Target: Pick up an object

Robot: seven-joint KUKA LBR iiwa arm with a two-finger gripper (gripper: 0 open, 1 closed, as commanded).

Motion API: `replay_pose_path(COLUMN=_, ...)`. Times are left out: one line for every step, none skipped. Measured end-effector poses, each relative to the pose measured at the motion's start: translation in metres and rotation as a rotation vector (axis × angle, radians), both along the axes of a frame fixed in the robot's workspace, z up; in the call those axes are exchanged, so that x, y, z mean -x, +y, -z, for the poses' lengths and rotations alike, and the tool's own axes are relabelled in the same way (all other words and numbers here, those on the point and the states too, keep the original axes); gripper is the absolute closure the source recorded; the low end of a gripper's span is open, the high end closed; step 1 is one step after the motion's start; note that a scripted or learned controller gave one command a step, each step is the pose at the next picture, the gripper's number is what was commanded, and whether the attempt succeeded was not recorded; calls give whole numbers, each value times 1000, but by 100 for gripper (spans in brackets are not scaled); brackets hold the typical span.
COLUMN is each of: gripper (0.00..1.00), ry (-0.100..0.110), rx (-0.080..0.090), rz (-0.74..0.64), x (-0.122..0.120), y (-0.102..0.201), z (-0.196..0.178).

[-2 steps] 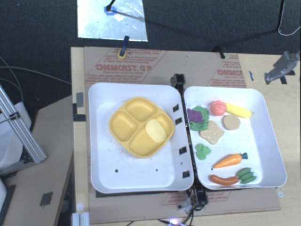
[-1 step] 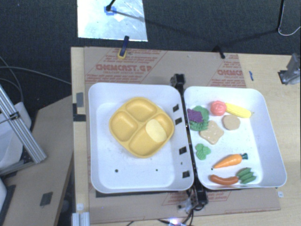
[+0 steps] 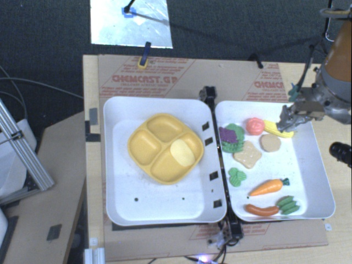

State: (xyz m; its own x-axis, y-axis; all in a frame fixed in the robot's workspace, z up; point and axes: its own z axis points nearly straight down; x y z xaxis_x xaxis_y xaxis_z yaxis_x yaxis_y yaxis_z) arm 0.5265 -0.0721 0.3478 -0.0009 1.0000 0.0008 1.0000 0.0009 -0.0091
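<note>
My gripper [image 3: 287,124] is covering one end of the yellow banana [image 3: 273,129], and the frame's right edge is cutting off my arm [image 3: 336,76].

Two smooth white plastic bins [image 3: 159,106] with a faint sheen, a matt yellow plastic divided plate [image 3: 165,147], glossy moulded plastic toy food such as the orange carrot [image 3: 268,187], printed brown cardboard sheet [image 3: 181,76] on the surface, dark rough carpet-like floor [image 3: 44,26], brushed metal rail [image 3: 22,147] at left
</note>
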Motion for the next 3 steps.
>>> replay_pose_path(gripper=100, ry=-2, rx=0, rz=1, x=37, y=-1, z=76)
replay_pose_path(gripper=100, ry=-6, rx=-1, rz=-6, x=40, y=43, z=127)
replay_pose_path(gripper=100, ry=-11, rx=-1, rz=-8, x=40, y=109, z=124)
